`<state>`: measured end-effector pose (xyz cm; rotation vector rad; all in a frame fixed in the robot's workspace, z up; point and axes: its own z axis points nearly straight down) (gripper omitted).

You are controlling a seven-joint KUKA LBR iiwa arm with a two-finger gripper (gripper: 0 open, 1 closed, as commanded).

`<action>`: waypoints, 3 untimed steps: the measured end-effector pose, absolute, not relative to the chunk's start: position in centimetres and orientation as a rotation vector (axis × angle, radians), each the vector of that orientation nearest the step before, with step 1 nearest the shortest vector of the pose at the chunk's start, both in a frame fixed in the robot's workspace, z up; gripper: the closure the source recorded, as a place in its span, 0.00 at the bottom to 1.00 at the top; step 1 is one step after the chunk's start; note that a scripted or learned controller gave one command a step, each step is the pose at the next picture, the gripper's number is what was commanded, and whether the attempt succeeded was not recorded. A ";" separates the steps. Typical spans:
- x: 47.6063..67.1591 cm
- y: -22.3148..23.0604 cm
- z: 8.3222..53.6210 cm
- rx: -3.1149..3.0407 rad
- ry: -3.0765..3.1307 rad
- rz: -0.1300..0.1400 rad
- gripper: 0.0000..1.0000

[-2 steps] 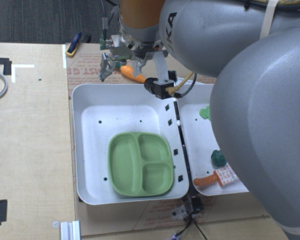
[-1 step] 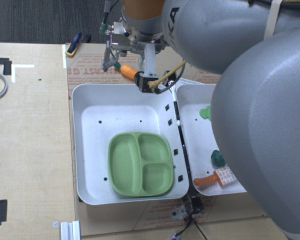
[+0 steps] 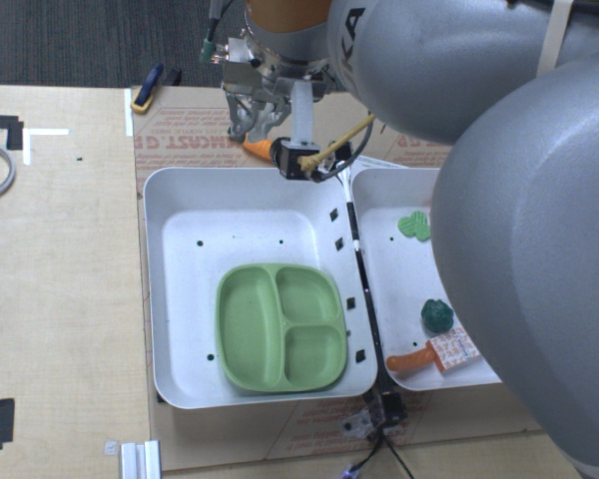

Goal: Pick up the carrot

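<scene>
Carrot (image 3: 411, 362) lying in right bin (image 3: 379, 230), near edge, long axis left-right, well apart from end effector (image 3: 255, 128) at far rim of left bin (image 3: 170, 267); grip state unclear.

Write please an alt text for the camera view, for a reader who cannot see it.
A grey robot arm's end effector hangs behind the left white bin, right above a carrot lying outside it. The left bin holds a green divided plate; the right bin holds small toy foods.
</scene>
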<state>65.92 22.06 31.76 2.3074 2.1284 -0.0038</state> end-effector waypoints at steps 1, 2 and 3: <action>63.4 12.2 24.2 2.155 2.286 -0.003 1.00; 52.5 6.5 21.6 2.206 2.238 -0.002 1.00; 48.6 15.7 10.7 2.420 1.994 0.031 1.00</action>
